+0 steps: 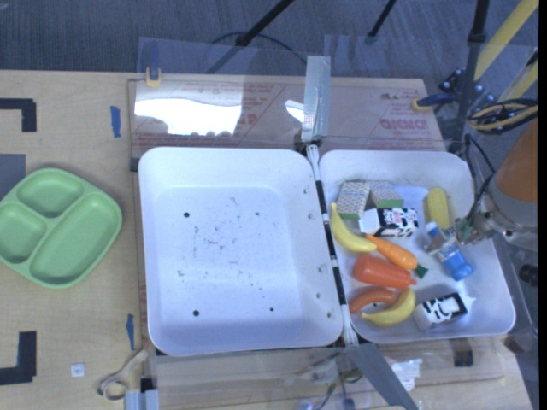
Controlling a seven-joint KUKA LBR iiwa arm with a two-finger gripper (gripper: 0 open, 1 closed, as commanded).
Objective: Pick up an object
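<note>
The right bin (491, 314) holds several toys. A yellow banana (346, 233) lies by its left wall, with an orange carrot (396, 251) and a red-orange pepper (380, 272) beside it. A second banana (391, 313) curls at the front. Two cow-patterned cartons lie apart, one in the middle (395, 220) and one at the front right (444, 308). At the back sit a tan block (353, 196) and a yellow piece (438, 205). A small blue object (457, 263) lies at the right. My gripper (468, 229) hangs low over the bin's right side, just above the blue object.
The left bin (171, 178) stands next to the right one. A green divided plate (60, 225) rests on the bench at far left. A clear panel and a metal post (316, 101) rise behind the bins. The arm's orange band (521, 173) is at the right edge.
</note>
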